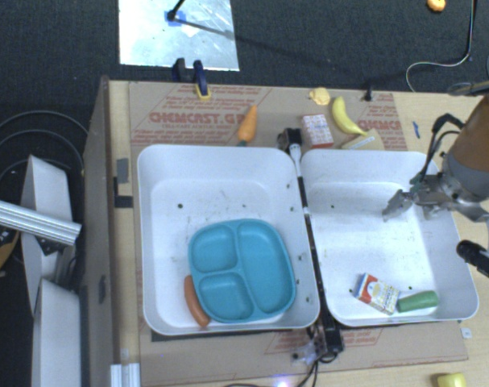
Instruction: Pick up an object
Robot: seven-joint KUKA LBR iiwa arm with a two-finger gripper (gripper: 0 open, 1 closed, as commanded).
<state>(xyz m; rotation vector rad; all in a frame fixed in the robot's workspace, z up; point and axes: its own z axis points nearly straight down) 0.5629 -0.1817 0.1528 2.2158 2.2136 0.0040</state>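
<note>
The gripper hangs over the right bin (grip state unclear), well apart from the small carton, presumably approaching.

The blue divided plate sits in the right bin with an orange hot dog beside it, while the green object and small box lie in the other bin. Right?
Not quite. The camera view shows the blue divided plate in the left bin, not the right, with the orange hot dog beside it. The green object and small box do lie in the other bin.
</note>
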